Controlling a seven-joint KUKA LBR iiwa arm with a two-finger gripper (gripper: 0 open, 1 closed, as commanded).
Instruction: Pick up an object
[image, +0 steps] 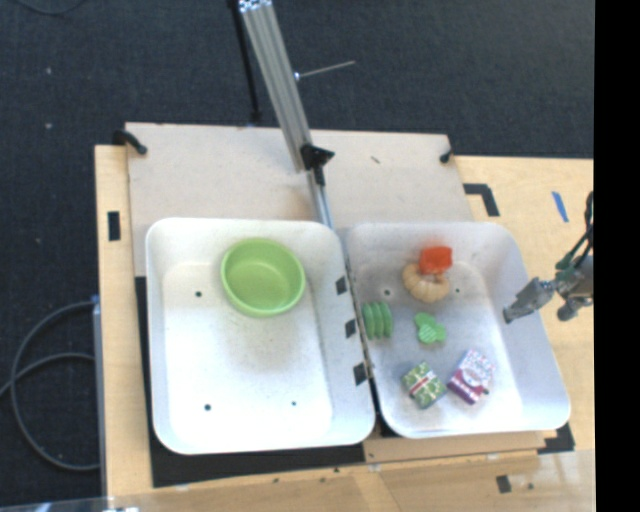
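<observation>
Your grey two-finger claw (545, 297), its spread impossible to tell, hangs at the right white plastic bin's (540, 385) rim with nothing lifted, the small green toy (430, 329) lying inside, grasp still ahead.

A metal pole (283, 90) slants above the bench (240, 170); a black cable (40, 390) loops left.

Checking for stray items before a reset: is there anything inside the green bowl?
The green bowl in the left bin shows only its bare green inside. Whatever lies beneath it is covered.
</observation>
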